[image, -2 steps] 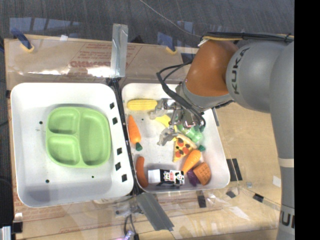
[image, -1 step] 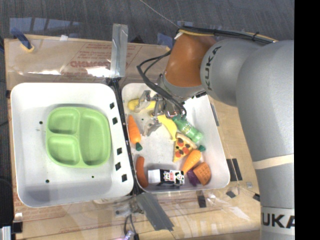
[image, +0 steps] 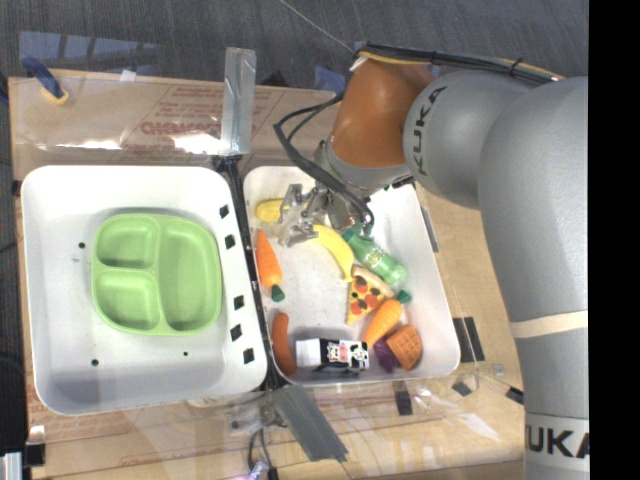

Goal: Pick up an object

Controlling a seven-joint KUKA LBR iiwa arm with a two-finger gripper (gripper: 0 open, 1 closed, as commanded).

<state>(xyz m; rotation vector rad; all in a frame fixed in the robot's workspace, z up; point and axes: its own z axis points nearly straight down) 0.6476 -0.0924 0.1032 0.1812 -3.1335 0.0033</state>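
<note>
Arm: we see the grey arm (image: 500,138) reach in from the right, its orange band (image: 375,113) above the right bin
Claw: our claw (image: 300,218) sits low at the top of the right bin (image: 440,298), over the upper end of the banana (image: 338,251); we cannot tell whether it is spread or pressed together (the metal parts blur into one another)
Right bin: we count the banana, a yellow piece (image: 268,209) just left of the claw, a carrot (image: 268,261) along the left wall, a green bottle (image: 376,256), a pizza slice (image: 366,293), a second orange piece (image: 384,318), a waffle-like item (image: 404,346), a red sausage (image: 282,340) and a black-and-white carton (image: 342,353)
Left bin: our left bin (image: 60,208) holds a green divided plate (image: 158,273)
Surface: we see a taped cardboard surface (image: 120,118) under both bins
</note>
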